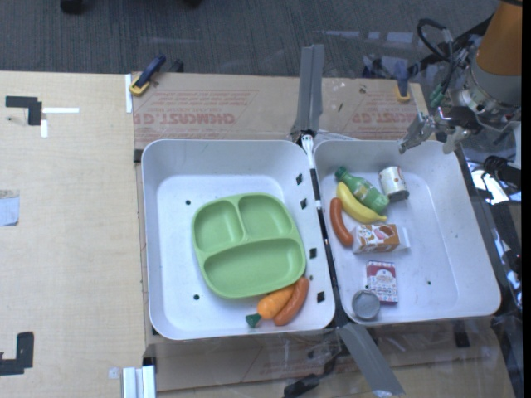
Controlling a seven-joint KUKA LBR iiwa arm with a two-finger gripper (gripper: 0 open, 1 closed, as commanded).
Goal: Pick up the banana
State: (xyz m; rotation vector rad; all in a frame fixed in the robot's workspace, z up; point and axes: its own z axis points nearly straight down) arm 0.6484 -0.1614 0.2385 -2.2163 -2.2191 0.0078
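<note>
The yellow banana (358,206) lies in the right bin (465,247), left of its middle, running diagonally. A green bottle (366,191) rests against the banana's upper side and a red sausage (339,222) lies just to its left. My gripper (431,139) hangs over the back right rim of that bin, up and to the right of the banana and well apart from it. Its two fingers stand spread, open, with nothing between them.
Around the banana are a silver can (393,182), a snack packet (381,239), a small red box (382,283) and a grey round tin (365,305). The left bin (166,222) holds a green divided plate (249,244), a carrot (271,306) and another sausage (293,300).
</note>
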